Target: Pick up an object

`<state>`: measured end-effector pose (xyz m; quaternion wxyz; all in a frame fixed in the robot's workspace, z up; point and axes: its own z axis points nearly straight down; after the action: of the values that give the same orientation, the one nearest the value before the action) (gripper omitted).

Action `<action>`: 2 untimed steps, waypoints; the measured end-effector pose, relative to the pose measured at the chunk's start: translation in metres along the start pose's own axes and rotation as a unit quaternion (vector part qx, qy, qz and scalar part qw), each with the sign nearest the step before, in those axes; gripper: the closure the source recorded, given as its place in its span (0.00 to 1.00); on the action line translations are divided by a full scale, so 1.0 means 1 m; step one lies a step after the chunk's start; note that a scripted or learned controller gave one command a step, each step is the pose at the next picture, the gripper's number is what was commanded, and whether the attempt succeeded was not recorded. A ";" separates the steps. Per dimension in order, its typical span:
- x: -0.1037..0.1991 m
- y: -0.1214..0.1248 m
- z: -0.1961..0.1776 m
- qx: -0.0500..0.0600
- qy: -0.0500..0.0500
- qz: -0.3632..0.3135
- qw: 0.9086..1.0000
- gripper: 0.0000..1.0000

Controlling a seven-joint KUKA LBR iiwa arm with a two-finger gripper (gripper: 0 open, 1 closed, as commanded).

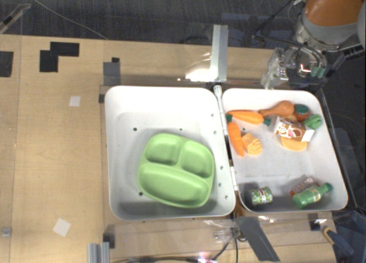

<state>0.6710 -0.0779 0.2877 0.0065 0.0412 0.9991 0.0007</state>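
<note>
The right bin point(337, 159) holds toy food. Two carrots lie at its left: one point(246, 116) flat near the back, one point(235, 138) along the left wall. A brown drumstick point(278, 109) sits at the back, beside a small white and red box point(291, 131) and an orange wedge point(294, 144). A green can point(261, 195) and a green bottle point(310, 195) lie at the front. My gripper point(294, 68) hangs above the bench just behind the right bin's back rim, with nothing seen in it.
The left bin point(123, 113) bears a green divided plate point(176, 169). A corn-like orange piece point(252, 144) lies next to the carrots. A red and green item point(301, 109) and a dark green piece point(314, 122) sit at the back right. A metal post point(219, 56) stands behind the bins.
</note>
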 end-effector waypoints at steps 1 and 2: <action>-0.002 0.001 -0.015 0.000 -0.006 -0.002 1.000 1.00; 0.055 0.038 0.009 0.000 0.002 0.076 0.997 1.00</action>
<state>0.6195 -0.0351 0.2783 0.0042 0.1169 0.9931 0.0011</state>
